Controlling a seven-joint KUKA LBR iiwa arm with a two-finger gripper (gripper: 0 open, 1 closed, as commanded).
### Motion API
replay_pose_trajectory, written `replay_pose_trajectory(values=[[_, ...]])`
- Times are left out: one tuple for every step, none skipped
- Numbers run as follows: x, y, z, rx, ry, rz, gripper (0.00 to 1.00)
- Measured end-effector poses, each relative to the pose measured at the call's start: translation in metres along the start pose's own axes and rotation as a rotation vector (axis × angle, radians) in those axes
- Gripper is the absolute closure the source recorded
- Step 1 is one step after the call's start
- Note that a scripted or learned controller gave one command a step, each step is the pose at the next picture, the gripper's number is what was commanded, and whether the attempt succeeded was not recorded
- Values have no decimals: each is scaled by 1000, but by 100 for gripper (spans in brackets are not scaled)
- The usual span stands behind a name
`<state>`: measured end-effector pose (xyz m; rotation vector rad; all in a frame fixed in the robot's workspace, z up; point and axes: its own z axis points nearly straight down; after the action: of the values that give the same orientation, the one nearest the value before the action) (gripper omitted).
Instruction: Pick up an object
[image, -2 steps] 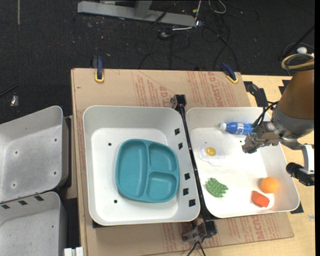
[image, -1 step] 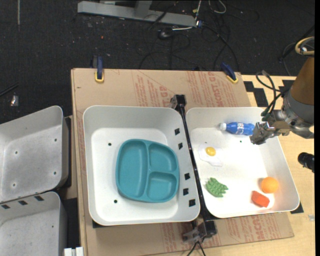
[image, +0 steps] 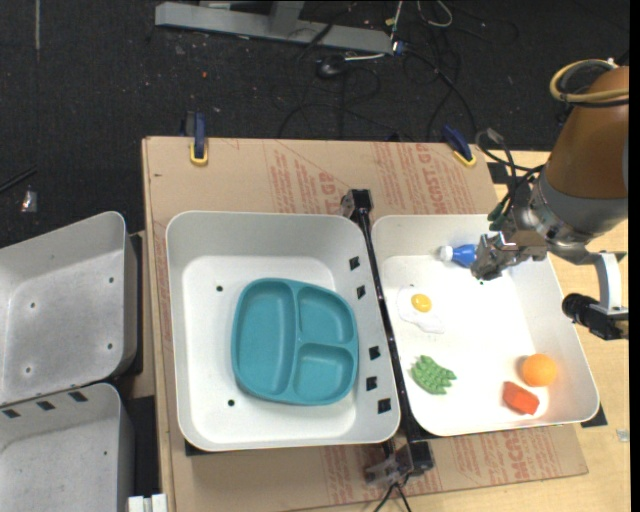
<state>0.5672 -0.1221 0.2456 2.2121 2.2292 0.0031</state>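
Nearest the camera, along the near wall of the right-hand shallow white bin (image: 560, 415), sit a red-orange plastic toy vegetable (image: 520, 398) and, touching it on its far side, an orange plastic ball-shaped fruit (image: 539, 369). To their left lies a green plastic pea pod (image: 433, 375), and beyond that a white plastic fried egg with a yellow yolk (image: 420, 304), close to the divider between the bins.

The likeliest target is the small blue-and-white plastic object (image: 460, 254) at the far left of this bin. It lies just beside the end effector (image: 490, 262), on that tool's left, with its long axis running roughly left to right, white end pointing away from the tool. The grey arm with its orange band (image: 590, 130) comes in from the right. Whether the end effector is spread or pressed together I cannot tell; nothing is seen clamped in it.

A short shift leftward would put the tool over the object; the bin's far wall stands close behind, and the egg lies nearby on the near side.

Across the divider, the left-hand white bin (image: 200, 250) carries a teal plastic compartment tray (image: 295, 340), well apart, all resting on the brown table (image: 300, 175).
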Motion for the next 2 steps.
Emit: replay_pose_trajectory(values=[[63,15,6,1,1,-1,100],[113,27,18,2,0,0,100]])
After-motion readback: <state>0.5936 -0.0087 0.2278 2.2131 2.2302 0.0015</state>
